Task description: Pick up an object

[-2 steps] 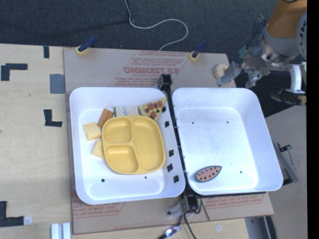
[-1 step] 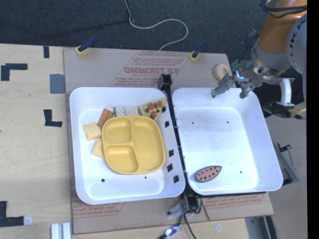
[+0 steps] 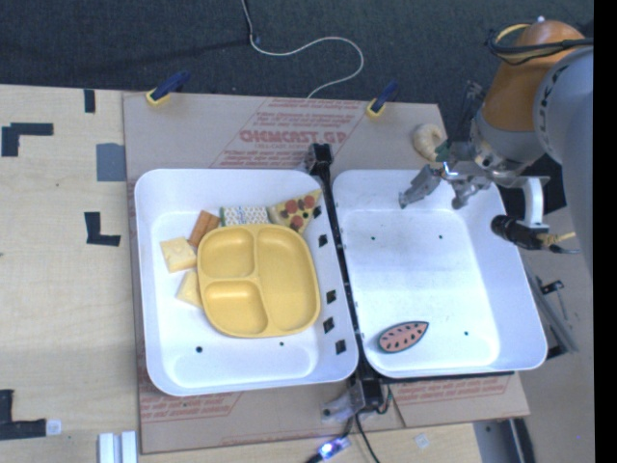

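Red lettering on the cardboard sheet (image 3: pixel 289 133) is too blurred to read. The gripper (image 3: pixel 439 189) hangs open, holding nothing, over the right bin (image 3: pixel 482 258); the pink, dark-seeded watermelon slice (image 3: pixel 402 336) lies near that bin's front edge.

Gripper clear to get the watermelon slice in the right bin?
Probably yes. The watermelon slice lies alone near the right bin's front wall, nothing over it; the gripper hangs above the bin's far end.
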`<state>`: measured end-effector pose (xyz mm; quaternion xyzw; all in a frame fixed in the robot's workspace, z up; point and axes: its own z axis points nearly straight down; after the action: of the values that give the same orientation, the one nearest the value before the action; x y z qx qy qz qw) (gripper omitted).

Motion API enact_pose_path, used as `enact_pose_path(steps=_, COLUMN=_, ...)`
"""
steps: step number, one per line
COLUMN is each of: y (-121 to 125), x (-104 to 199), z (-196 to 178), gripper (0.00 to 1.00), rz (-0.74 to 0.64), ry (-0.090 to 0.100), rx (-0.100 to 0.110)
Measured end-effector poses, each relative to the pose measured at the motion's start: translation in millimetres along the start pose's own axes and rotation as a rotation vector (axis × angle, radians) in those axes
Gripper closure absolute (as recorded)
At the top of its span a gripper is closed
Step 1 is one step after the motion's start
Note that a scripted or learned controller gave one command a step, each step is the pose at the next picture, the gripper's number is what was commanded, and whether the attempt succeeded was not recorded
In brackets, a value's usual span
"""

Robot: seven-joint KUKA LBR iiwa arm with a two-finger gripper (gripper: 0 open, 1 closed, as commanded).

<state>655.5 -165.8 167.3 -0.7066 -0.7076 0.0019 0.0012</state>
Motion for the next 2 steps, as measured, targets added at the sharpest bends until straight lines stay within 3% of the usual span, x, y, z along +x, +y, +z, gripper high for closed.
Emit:
enact_pose_path(steps=1, y=3, x=-2, z=63, gripper=0.00, rz=-0.001, ry=0.000, rx=0.001)
enact_pose_path(steps=2, y=3, x=0, z=84, gripper=0.00, rz=-0.002, ry=-0.001, rx=-0.002)
